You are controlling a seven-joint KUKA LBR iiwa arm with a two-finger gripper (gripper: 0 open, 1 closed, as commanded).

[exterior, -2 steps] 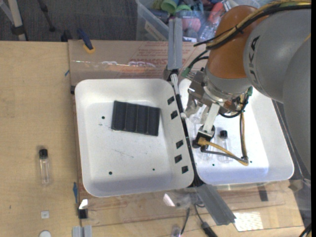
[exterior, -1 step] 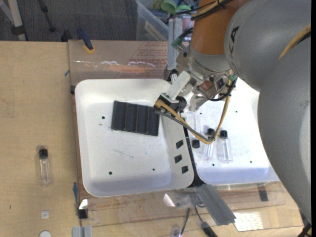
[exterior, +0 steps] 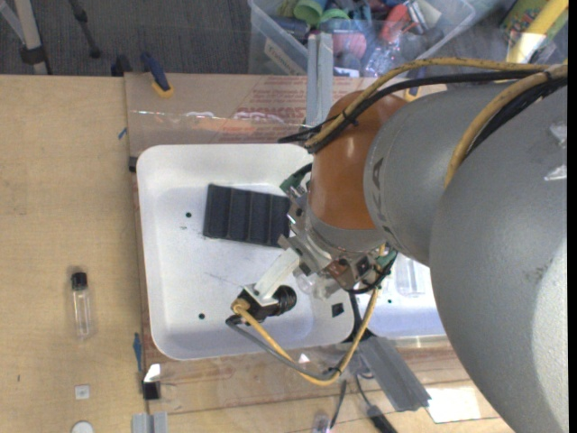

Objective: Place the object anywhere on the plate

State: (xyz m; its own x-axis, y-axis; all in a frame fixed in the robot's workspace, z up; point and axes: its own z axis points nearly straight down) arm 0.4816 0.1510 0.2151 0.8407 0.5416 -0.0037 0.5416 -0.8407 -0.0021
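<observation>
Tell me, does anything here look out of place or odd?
Slightly. A small glass vial lies on the bare bench, left of the white bin. Inside the bin, the dark ridged block sits a little askew.

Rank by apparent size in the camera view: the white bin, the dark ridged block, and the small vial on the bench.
1. White bin, largest.
2. Dark ridged block, lying inside the bin.
3. Small vial, on the bench left of the bin, smallest.
</observation>
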